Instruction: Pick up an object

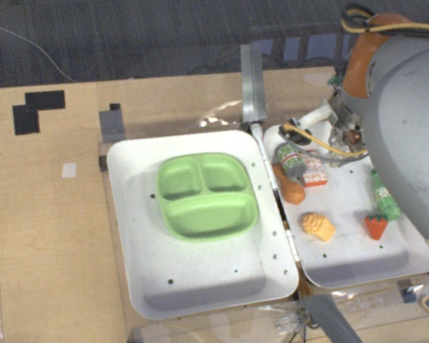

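Candidate objects for the pick, as seen in the camera view, all in the right-hand shallow white bin [350,260]: green-and-white toy can [290,157] lying near the far left corner, touching a small red-and-white packet [315,175] on its near side; orange carrot-shaped toy [291,187] lying along the left wall, just beside the can; yellow ridged corn-like piece [318,226] alone in the middle, towards the near edge; red strawberry toy [375,226] and slim green bottle [384,197] by the right edge, close to the grey arm [421,149]. Left-hand shallow white bin [138,215] carrying just a light green divided plastic plate [205,193], flat in its middle.

Gripper [343,134] low over the far edge of the right bin, well right of the can, wrapped in yellow cable; open or closed, impossible to tell from this angle, and nothing visibly held.

Judged best: go for the yellow piece, since well apart from any neighbour and from the walls. Centre above it before descending, square the closing direction across its narrow side, and close fully before lifting. Avoid the can, packet and carrot cluster: crowded against the wall, likely to roll or slip.
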Available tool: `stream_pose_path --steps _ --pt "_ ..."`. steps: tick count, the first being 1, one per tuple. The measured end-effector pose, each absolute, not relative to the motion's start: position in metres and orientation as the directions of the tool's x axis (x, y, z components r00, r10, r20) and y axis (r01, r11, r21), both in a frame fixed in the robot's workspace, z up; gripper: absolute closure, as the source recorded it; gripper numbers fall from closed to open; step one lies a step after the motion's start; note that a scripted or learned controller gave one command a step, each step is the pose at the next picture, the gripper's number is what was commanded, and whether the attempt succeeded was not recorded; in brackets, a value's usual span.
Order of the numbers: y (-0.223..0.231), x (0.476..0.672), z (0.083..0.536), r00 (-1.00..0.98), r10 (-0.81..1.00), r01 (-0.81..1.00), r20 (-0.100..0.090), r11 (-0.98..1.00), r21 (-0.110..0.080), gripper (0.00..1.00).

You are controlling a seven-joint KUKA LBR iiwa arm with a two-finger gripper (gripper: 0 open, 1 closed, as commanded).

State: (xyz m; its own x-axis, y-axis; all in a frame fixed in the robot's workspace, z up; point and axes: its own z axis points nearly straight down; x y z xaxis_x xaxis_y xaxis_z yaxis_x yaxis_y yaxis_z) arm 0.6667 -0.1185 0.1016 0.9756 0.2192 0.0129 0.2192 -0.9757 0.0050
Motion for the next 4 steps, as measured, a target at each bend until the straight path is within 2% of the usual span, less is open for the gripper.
stream_pose_path --steps 1,2,3,4 --pt "-0.057 0.655 0.223 0.979 0.205 0.205 0.005 -0.979 -0.001 1.00" --pt "-0.043 0.663 0.232 0.956 0.293 0.293 0.002 -0.956 0.001 1.00" --pt "-0.042 0.660 0.235 0.979 0.202 0.202 0.004 -0.979 -0.002 1.00" --pt "-0.030 0.664 0.241 0.979 0.203 0.203 0.004 -0.979 -0.003 1.00"
